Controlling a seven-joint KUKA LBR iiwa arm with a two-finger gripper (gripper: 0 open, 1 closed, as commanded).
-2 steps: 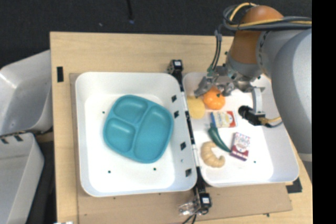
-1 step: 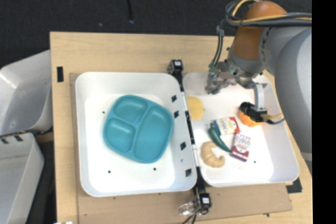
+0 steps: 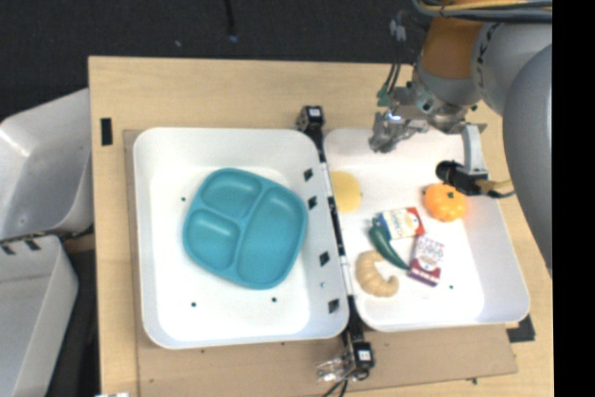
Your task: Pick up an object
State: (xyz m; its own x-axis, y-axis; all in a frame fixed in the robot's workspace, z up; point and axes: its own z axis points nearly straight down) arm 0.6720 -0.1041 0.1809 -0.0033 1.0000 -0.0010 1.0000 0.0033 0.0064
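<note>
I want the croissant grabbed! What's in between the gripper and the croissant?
In the camera view, the yellow round piece lies roughly between the gripper and the croissant, with the green thing just off that line.

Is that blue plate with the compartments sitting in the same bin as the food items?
No, the teal divided plastic plate lies alone in the left white bin, while the orange toy fruit and pale toy croissant lie in the right one.

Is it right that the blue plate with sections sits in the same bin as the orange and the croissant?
Not quite. The camera view shows the blue plate alone in the left bin. The orange and the croissant lie in the right bin, beside it.
</note>
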